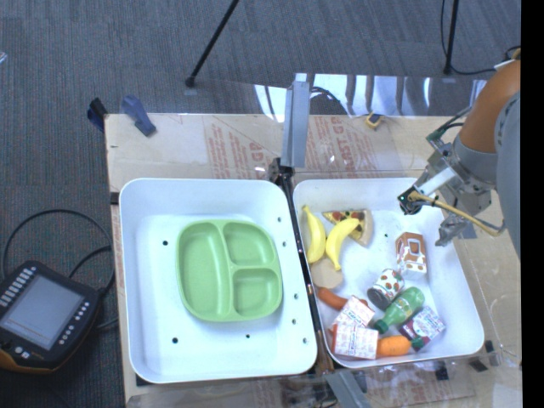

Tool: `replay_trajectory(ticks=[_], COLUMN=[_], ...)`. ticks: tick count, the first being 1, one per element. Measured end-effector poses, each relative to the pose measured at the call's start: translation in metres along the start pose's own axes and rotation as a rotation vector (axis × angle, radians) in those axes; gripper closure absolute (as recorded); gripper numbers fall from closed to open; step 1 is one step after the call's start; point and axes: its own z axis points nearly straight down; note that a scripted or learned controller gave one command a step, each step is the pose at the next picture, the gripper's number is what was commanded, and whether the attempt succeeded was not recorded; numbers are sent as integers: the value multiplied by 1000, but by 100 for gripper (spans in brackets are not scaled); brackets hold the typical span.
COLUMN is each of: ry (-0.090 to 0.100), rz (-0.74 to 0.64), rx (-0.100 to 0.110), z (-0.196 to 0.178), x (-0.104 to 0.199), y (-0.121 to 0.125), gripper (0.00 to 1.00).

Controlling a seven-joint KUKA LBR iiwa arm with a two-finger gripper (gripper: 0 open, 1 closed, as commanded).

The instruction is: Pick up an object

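Observation:
My gripper (454, 218) hangs over the far right part of the right bin (473, 313), just above and to the right of a small brown-and-white carton (411, 254). Two yellow bananas (330, 235) lie at the bin's far left beside a pizza slice (359, 222). Nearer the front lie a round beige biscuit (325, 274), an orange carrot (333, 297), a small can (388, 286), a green bottle (400, 308) and several red-and-white packets (355, 340). I see nothing held by the gripper.
The left bin (153, 228) holds a green divided plate (229, 270). A grey post (296, 134) stands at the back between the bins. A teach pendant (38, 313) lies on the floor at the left. Tripod legs (217, 32) stand behind the bench.

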Motion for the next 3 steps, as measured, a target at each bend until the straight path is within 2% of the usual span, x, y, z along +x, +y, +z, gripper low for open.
replay_trajectory(ticks=[1, 2, 3], ry=[2, 2, 2], rz=[139, 216, 210], rx=[-1, -1, -1], z=[24, 16, 12], x=[2, 2, 1], y=[15, 18, 16], gripper=[0, 0, 0])
